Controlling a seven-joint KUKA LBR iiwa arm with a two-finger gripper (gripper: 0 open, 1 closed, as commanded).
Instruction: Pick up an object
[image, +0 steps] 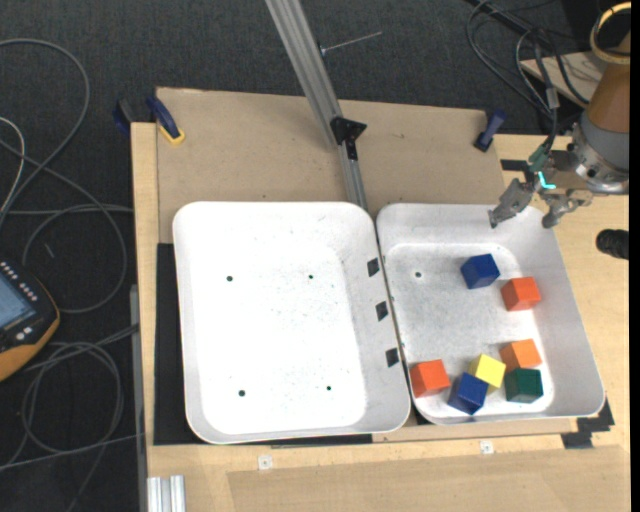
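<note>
Altogether, seven small blocks lie in the right bin (575, 330), while the left bin (200, 300) beside it shows a bare white floor with a few dark dots. Counted by colour, there are three orange, two blue, one yellow and one green.

One blue block (480, 270) sits alone in the upper part of the bin, and an orange block (521, 293) lies just beside it, lower and to the right. The other five are gathered near the bottom edge: an orange block at the left (431, 376), a second blue block (467, 392) touching the yellow block (490, 370), then a third orange block (520, 353) directly above the green block (523, 385). All of them look like plain cubes with solid colours, some turned at a small angle.

The claw (527, 210) hangs over the top right corner of the right bin, its two fingers spread apart with nothing between them. Both bins rest on the light wooden worktop (250, 150).
</note>
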